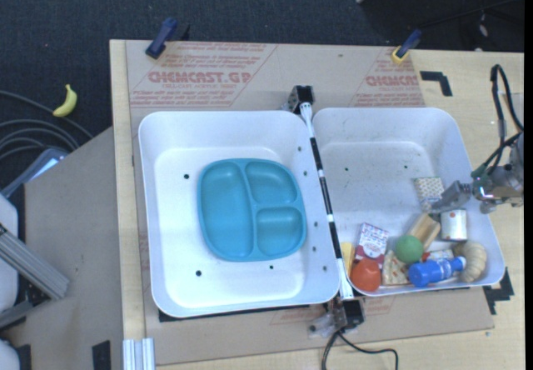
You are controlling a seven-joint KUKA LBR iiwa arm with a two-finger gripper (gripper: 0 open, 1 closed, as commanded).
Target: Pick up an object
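The left bin [166, 193] has a blue divided plate [250, 210] in its middle, with bare white floor all around it, so a hand can pass along the walls there. In the right bin [366, 152], the far and left parts are open. Its near right corner is crowded: a green ball [408, 248], a blue bottle [435, 270], an orange piece [365, 275] and a small box [372, 239] lie close together, and the gripper [456, 197] stands just over the right wall.

"CHEMCAST GP" printed twice on brown board [250, 68].
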